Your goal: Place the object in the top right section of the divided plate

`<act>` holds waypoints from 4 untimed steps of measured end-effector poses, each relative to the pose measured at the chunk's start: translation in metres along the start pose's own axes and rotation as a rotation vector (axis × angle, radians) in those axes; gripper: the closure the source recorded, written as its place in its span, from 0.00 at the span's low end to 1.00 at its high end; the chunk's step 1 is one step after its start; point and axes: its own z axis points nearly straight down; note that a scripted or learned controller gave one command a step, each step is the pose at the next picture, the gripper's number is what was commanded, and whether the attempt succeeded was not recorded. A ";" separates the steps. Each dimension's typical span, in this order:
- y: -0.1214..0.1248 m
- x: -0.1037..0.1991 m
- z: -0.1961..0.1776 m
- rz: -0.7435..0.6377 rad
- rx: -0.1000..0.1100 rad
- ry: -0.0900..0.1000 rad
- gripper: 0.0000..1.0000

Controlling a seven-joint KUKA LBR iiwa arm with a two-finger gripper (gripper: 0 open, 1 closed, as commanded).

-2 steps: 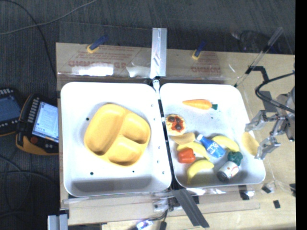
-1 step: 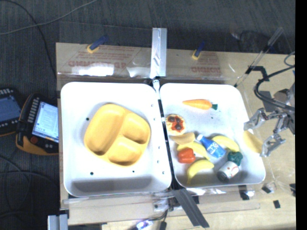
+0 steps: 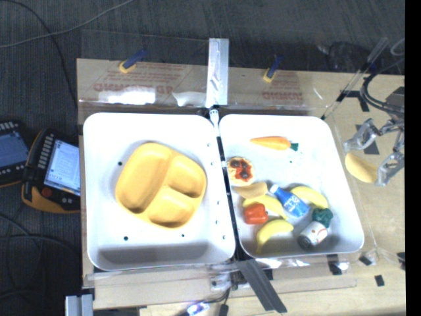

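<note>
So the divided plate (image 3: pixel 160 184) is the yellow thing sitting mid-way in the left bin (image 3: pixel 99 242), and its top right section faces the wall between the two bins. Which object is meant isn't clear; the carrot (image 3: pixel 271 142), banana (image 3: pixel 309 195), blue bottle (image 3: pixel 290 203) and the rest are piled in the right bin (image 3: pixel 342 176). The gripper (image 3: pixel 381 153) hangs well off to the plate's right, past that bin's outer rim, looking spread open with nothing between its fingers, though it's half cut off and blurry.
</note>
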 end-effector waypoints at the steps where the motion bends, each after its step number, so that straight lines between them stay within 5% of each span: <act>1: 0.014 0.025 -0.022 -0.265 0.000 0.000 1.00; 4: 0.021 0.036 -0.003 -0.971 -0.004 0.001 1.00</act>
